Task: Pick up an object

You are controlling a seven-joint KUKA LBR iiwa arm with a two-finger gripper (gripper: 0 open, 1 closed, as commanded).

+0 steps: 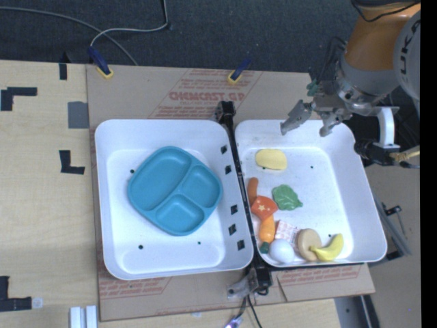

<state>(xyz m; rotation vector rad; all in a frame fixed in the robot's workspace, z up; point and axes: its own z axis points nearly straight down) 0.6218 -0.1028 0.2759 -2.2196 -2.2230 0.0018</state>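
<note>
My gripper [312, 124] hangs over the back edge of the right bin [355, 183], fingers spread open with nothing between them. Just in front of it and to the left lies a yellow lemon-like piece [271, 159]. Further forward in the same bin are a green leafy piece [287, 197], a red and orange vegetable [263, 208], an orange carrot [267, 229], a white egg [280, 251], a tan round piece [307, 241] and a yellow banana [329, 247].
The left bin [113, 183] holds a blue divided plate [175, 190]. Black clips [232, 183] run down the seam between the bins. Cardboard lies under both bins, with clamps at its back edge and a cable on the dark floor behind.
</note>
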